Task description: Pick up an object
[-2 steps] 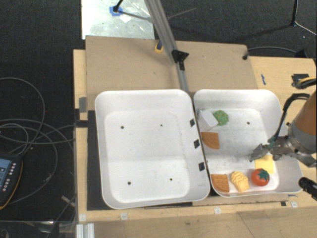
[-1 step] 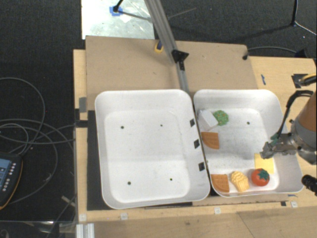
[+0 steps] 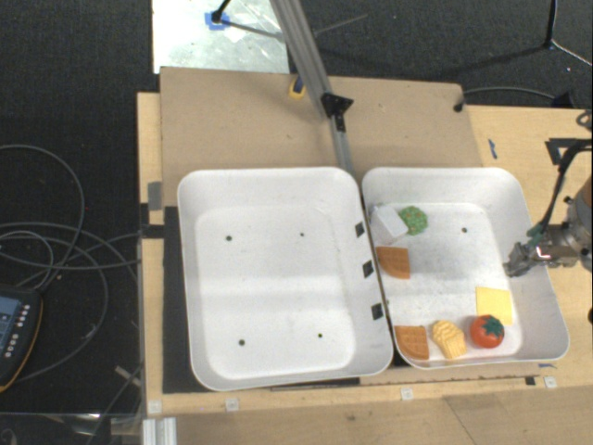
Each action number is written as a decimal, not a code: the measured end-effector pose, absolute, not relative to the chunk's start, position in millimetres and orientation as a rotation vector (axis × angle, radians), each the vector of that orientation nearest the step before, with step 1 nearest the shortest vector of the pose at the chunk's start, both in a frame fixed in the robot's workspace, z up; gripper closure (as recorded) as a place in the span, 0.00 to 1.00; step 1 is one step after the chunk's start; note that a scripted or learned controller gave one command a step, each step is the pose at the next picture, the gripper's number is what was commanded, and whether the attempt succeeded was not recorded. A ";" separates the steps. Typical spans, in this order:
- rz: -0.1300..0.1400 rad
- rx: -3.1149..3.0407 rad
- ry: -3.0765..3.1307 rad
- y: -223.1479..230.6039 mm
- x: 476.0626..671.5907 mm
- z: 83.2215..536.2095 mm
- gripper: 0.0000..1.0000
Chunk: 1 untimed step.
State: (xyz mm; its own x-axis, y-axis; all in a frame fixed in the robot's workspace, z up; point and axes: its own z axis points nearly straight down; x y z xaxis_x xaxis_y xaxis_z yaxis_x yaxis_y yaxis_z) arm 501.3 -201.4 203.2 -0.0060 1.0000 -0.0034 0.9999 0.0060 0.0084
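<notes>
holding toy foods [image 3: 488, 331], the right bin [image 3: 528, 211].

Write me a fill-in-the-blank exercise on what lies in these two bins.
1. The round red toy tomato sits in the ____ white bin.
2. The flat yellow cheese-like square lies just ____ the tomato in the picture.
3. The small bumpy green toy touches a ____ block.
4. The gripper is over the right bin's ____ rim.

Missing words: right; above; white; right
</notes>
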 end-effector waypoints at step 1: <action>0.005 2.209 2.223 -197.4 504.7 248.0 1.00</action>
